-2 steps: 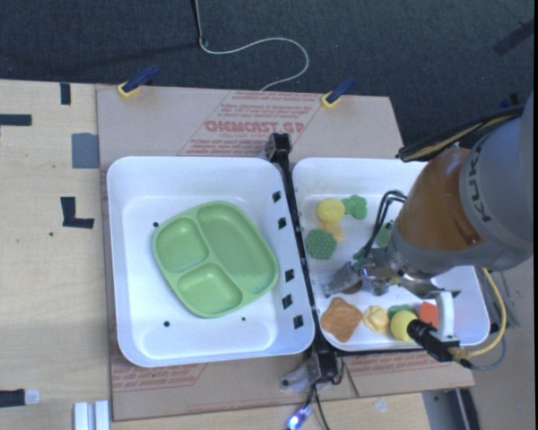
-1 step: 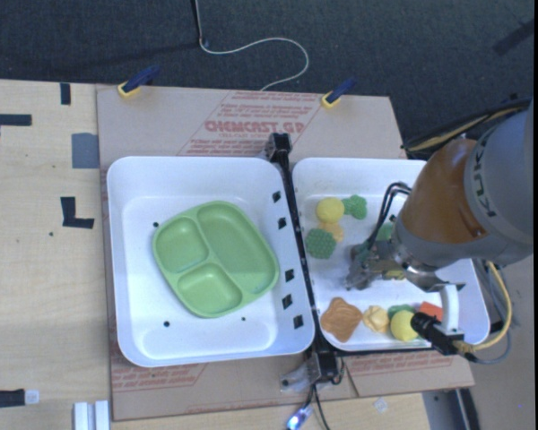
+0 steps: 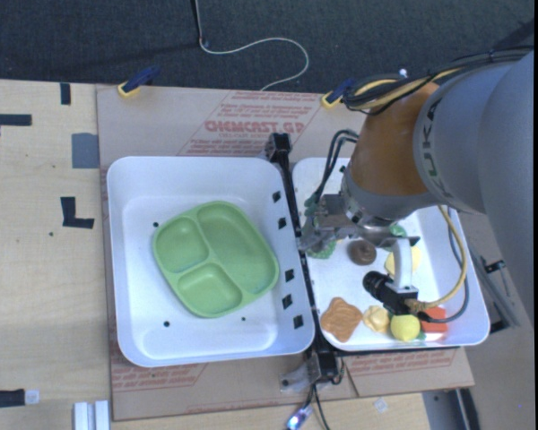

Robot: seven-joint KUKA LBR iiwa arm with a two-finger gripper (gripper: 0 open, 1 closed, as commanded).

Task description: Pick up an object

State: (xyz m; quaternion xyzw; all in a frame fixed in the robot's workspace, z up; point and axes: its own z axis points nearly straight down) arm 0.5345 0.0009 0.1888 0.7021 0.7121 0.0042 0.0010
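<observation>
Objects crowd right bin (image 3: 471,325): brown disc (image 3: 363,253), tan toast-shaped piece (image 3: 341,319), glossy yellow ball (image 3: 405,328). Gripper (image 3: 327,233) low by bin's left wall, under bulky arm (image 3: 394,150); open or closed, cannot tell. Smooth green divided plate (image 3: 217,258) in left bin (image 3: 134,186).

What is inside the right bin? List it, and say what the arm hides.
A toast slice, a yellow ball and a brown disc lie in the right bin. The arm covers its far half, so anything there cannot be seen.
</observation>
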